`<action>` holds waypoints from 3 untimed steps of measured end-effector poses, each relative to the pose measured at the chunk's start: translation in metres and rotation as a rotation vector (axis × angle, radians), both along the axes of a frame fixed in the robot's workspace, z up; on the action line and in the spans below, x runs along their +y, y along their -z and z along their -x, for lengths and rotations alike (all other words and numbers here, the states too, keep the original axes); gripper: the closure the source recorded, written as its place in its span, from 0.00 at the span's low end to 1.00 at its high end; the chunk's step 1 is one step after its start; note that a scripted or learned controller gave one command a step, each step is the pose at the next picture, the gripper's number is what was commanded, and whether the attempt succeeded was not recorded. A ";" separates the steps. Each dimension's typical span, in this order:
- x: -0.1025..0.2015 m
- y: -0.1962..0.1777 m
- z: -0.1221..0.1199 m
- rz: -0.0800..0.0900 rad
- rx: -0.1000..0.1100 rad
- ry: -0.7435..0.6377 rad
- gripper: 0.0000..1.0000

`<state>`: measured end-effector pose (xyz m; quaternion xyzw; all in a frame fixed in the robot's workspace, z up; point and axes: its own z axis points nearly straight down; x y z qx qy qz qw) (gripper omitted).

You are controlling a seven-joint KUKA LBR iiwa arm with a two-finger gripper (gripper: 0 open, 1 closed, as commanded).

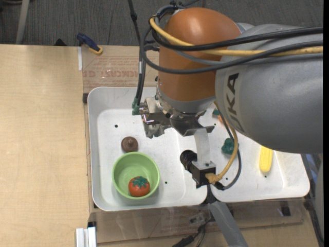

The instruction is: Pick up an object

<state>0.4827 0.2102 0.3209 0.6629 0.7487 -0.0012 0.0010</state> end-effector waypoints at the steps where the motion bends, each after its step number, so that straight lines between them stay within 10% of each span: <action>1: -0.024 0.100 -0.074 0.002 0.004 0.207 1.00; 2: -0.050 0.151 -0.086 0.001 0.005 0.052 1.00; 3: -0.020 0.121 -0.066 -0.001 0.002 0.089 1.00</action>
